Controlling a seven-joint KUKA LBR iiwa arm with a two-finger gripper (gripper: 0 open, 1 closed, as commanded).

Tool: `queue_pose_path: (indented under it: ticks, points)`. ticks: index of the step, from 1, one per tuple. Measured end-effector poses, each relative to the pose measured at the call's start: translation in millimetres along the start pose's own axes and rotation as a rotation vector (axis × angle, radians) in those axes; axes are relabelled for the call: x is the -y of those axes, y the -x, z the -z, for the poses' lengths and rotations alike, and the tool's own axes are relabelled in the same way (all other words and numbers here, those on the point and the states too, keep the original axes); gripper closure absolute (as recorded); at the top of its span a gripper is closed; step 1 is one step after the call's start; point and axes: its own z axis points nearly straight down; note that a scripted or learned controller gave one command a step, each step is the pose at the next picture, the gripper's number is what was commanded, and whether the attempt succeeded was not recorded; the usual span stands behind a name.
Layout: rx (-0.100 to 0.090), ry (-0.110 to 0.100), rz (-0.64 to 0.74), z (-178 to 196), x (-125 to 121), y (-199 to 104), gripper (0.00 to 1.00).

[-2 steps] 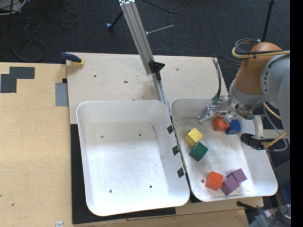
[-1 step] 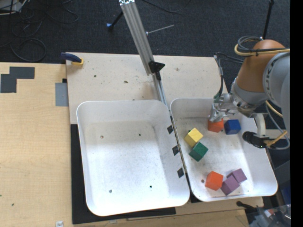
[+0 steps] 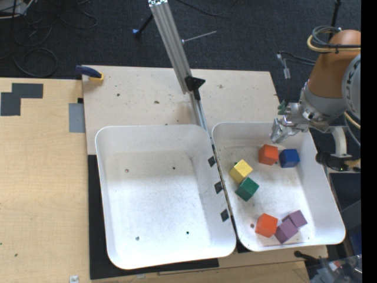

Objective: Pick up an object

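Hand: the hand hangs over the far part of the right bin, its metal tip pointing down and toward the camera's left; nothing shows between its fingers, and whether they stand apart or together I cannot tell from this slant.

Arm: the grey arm with its orange band comes in from the right edge, above the bin's far right corner.

Nearest thing: an orange cube lies just beside the hand's tip, below it in the view, that is, a little nearer the camera; I judge it the likeliest target.

Its neighbour: a blue cube sits touching or almost touching the orange cube on its right side, which leaves little room for a finger on that side.

Bearing for the move: from the hand the orange cube lies slightly toward the camera and a touch left; the move looks like a short shift and a straight descent.

Long axis: the cubes have none, so the angle of the grasp matters mainly for clearing the blue cube.

Farther out: a yellow cube and a green cube lie close together near the bin's left wall, well apart from the hand.

Near edge: a second orange cube and two purple blocks cluster at the camera side of the bin.

Left bin: the left bin sits alongside on the bench.

Task state: no object is lifted yet.
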Motion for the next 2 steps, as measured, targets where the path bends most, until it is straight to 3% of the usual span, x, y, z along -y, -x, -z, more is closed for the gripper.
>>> queue_pose_path:
  ticks: [1,2]
  points:
    - [0.000,0.001,0.001,52.4,-1.1,1.2,1.00]
    - [-0.004,-0.008,0.004,48.8,21.8,-50.9,1.00]
